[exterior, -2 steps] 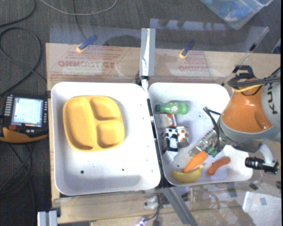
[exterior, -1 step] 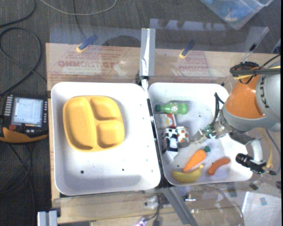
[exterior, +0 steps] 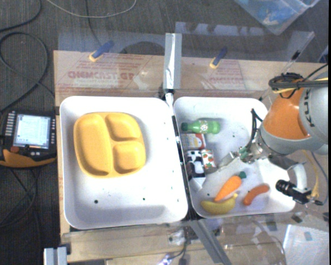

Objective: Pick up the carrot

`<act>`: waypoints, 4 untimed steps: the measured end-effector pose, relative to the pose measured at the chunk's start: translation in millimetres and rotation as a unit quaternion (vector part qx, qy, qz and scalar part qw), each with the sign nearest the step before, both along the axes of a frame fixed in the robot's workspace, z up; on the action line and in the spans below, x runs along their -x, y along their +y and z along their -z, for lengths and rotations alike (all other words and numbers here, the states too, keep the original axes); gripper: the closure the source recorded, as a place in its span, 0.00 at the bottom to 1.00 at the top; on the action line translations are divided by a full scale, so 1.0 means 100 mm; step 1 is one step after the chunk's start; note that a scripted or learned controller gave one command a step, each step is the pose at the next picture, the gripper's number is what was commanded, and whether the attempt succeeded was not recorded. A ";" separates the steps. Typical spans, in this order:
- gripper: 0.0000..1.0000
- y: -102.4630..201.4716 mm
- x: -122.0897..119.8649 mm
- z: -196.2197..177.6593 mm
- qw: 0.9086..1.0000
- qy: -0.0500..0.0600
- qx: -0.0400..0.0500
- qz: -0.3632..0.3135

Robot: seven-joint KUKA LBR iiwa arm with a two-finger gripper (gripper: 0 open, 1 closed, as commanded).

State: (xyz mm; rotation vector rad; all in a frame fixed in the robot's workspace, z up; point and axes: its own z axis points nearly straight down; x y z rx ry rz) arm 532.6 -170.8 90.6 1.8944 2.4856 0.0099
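Nearby, banana (exterior: 218, 205) touches carrot (exterior: 229, 186); sausage (exterior: 256, 194) beside; end effector (exterior: 235, 158) above, grip state unclear.

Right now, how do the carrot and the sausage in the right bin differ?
The carrot is longer and thicker than the sausage. The carrot tapers and carries a green top; the sausage is rounded at both ends. The carrot touches the banana; the sausage lies apart. Both are orange-toned and lie slanted in the right bin.
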 end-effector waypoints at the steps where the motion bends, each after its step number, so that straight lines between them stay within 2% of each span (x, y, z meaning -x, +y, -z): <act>1: 0.00 0.47 0.42 -0.01 0.991 -0.001 0.005 -0.134; 2: 1.00 0.49 0.41 -0.08 0.991 0.001 0.002 -0.133; 3: 0.00 0.49 0.41 -0.08 0.991 0.001 0.002 -0.133; 4: 1.00 0.49 0.41 -0.13 0.991 0.003 0.002 -0.131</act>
